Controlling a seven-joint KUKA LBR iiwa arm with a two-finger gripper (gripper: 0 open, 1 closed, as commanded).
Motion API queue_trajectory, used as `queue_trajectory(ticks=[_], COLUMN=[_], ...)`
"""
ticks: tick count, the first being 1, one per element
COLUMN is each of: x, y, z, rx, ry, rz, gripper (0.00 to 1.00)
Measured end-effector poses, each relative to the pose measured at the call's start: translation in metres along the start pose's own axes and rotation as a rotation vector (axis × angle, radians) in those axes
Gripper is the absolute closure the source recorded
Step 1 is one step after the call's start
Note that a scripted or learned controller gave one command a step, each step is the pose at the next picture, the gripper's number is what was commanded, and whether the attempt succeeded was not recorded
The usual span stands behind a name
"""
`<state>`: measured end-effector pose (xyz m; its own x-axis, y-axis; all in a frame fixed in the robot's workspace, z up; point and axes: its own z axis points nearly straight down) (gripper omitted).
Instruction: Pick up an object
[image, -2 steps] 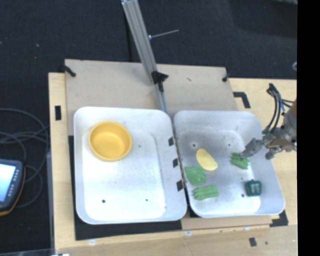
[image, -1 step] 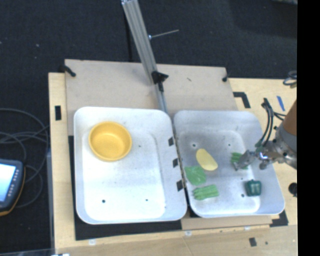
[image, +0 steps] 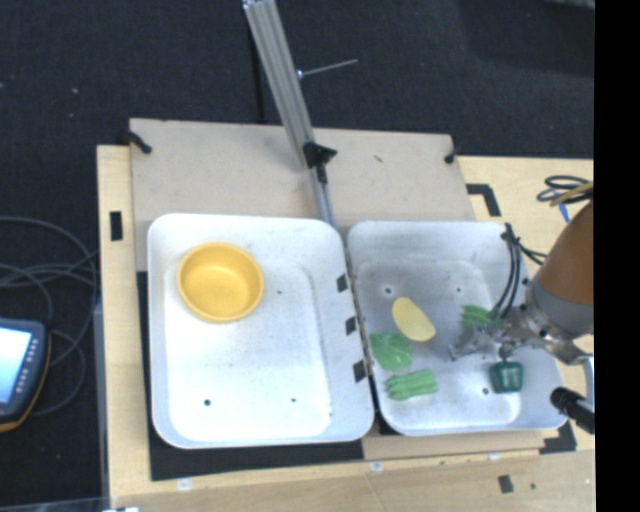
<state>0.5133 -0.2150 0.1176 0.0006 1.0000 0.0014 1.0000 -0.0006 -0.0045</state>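
While the arm reaches in from the right, its gripper (image: 487, 343) hangs over the right bin (image: 440, 245); whether it is open or closed, I cannot tell.

Two bins: the left bin (image: 250, 400) holds one yellow bowl (image: 221, 282) at upper left. The right holds five pieces: a yellow lemon-shaped piece (image: 412, 319) running upper left to lower right, a green block (image: 391, 350), a ridged green piece (image: 411, 384) lying crosswise, a dark green block (image: 506, 377), and a green scrap (image: 475, 316).

You are looking at soft, slightly blurry footage; even overhead light is washing out the white bins (image: 250, 420), casting faint shadows.
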Motion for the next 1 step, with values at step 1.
queue_trajectory(ticks=[1], x=[-0.0011], y=[0.0016], z=[-0.0135], rx=[-0.007], ry=[-0.002], rz=[0.001], gripper=[1.0])
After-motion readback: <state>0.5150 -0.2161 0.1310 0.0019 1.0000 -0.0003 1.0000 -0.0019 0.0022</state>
